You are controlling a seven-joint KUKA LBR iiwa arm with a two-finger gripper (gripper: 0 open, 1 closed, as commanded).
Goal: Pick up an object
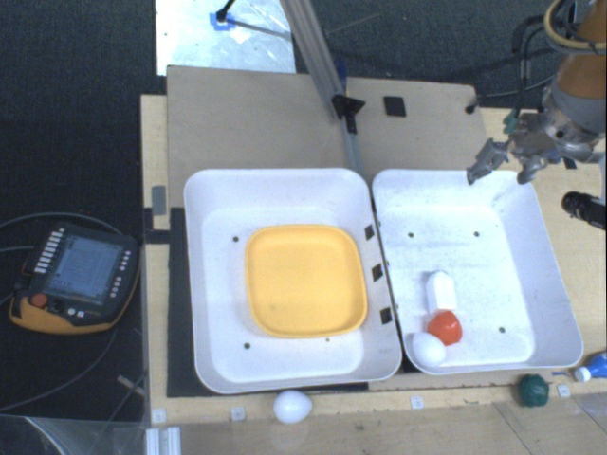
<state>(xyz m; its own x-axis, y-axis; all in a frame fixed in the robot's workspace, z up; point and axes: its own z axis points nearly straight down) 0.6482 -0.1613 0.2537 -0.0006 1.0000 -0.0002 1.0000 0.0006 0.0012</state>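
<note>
Camera view: gripper point(504, 167) spread open, holding nothing, above right bin point(545, 254) rim; approach step; next, descend onto red object point(445, 327)

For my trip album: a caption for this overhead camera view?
Open gripper above the right bin's far edge; yellow plate in the left bin.

Lying in the right bin point(493, 254), near its near-left corner: 1 small white block point(439, 289), upright; 1 red-orange ball point(445, 327) touching its near end; 1 white ball point(428, 349) just beside that. In the left bin point(213, 254), centred: 1 yellow square plate point(305, 280), flat.
</note>
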